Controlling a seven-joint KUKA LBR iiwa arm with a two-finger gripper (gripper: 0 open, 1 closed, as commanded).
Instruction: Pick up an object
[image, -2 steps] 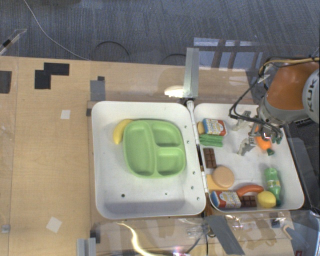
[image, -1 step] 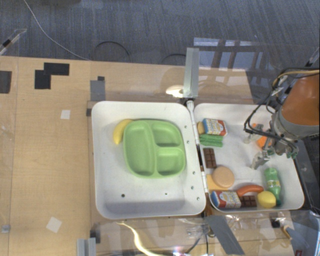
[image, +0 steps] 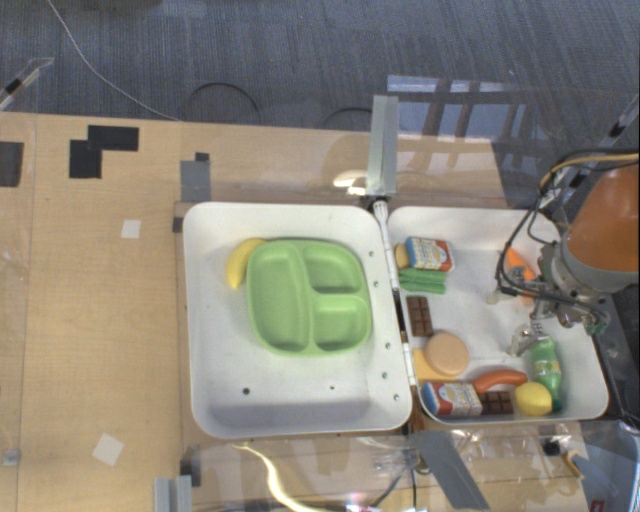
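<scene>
I'm hovering the tool (image: 533, 330) low in the right bin (image: 478, 222), just above the green bottle (image: 545, 362); I cannot tell its state. Nothing is looking lifted, so the grasp is still pending.

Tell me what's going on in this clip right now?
A grey arm with an orange band reaches in from the right over the right bin, its gripper low above a green bottle near that bin's right wall. Nothing looks lifted yet. Toy food lies around it: a lemon, a sausage, a round bun. The left bin holds a green divided plate with a banana beside it.
</scene>
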